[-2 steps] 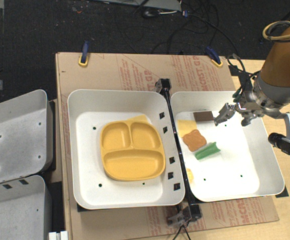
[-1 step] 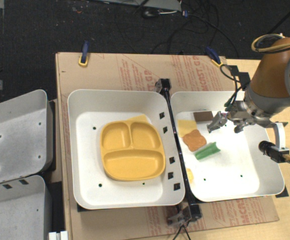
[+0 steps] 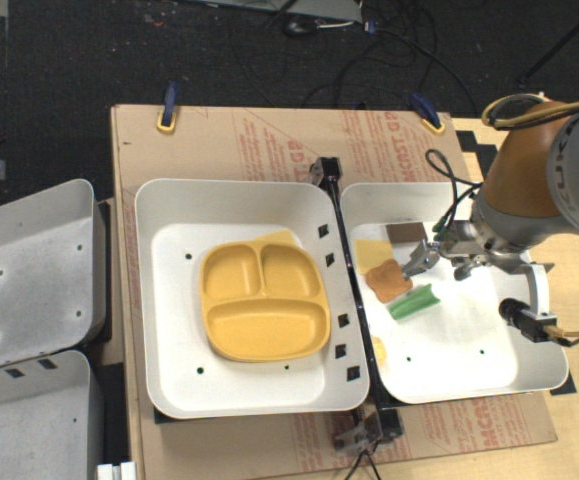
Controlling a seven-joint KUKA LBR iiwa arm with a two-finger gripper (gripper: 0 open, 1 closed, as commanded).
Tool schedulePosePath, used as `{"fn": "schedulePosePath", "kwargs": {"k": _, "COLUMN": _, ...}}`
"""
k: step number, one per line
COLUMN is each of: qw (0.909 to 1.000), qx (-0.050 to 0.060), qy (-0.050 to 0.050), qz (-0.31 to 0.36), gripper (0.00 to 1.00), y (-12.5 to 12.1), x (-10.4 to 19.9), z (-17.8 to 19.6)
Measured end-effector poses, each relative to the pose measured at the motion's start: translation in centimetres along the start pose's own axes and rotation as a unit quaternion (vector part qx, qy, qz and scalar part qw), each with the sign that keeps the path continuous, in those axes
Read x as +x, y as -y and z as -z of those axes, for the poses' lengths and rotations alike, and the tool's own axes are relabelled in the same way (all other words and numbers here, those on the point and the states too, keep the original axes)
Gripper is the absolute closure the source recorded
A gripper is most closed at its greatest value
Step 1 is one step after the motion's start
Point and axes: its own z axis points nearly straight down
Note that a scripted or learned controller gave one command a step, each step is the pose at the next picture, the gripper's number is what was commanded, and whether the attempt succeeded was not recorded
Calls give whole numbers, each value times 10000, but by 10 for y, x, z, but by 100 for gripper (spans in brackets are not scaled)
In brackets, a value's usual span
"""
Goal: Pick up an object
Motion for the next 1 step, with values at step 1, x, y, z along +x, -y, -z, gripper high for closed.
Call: {"fn": "schedulePosePath", "kwargs": {"k": 1, "qw": 10000, "qx": -27, "qy": 8, "qz": -1, "gripper": 100, "y": -1, "x": 0, "z": 13}}
